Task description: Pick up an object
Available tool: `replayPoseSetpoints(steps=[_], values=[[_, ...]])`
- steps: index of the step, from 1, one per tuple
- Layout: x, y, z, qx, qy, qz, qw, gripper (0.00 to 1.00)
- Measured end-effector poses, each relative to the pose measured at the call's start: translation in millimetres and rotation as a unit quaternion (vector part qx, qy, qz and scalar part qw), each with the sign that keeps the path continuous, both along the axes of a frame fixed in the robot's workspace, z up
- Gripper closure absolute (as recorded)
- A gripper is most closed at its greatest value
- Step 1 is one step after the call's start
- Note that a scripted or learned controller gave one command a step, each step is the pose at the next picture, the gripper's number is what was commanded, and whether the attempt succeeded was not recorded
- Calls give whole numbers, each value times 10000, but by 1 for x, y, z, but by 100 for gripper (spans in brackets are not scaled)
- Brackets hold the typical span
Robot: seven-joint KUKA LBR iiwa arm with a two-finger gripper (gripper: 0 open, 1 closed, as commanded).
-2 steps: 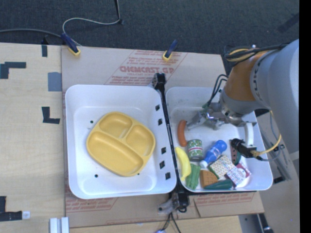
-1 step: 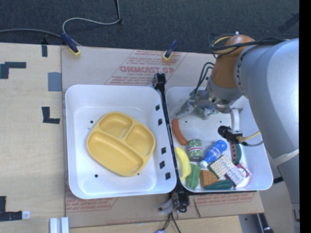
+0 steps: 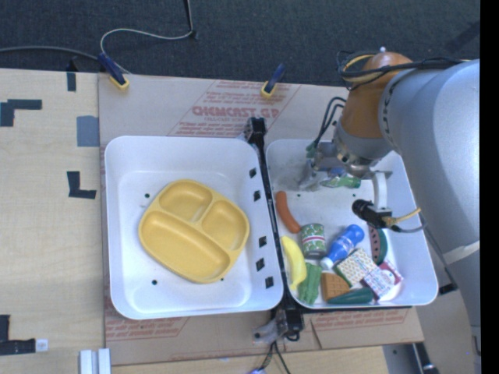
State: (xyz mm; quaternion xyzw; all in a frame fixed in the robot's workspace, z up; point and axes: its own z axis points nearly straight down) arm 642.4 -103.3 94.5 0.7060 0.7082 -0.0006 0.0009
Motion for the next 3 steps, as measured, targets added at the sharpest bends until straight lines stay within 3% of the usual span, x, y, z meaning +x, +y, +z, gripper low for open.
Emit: replayPoseSetpoints(steps=[1, 2, 3], values=[[0, 0, 0, -2, 2, 1, 10000, 0], [0, 0, 9, 0, 9, 4, 10000, 100], [0, 0, 9, -2, 9, 5, 10000, 0]])
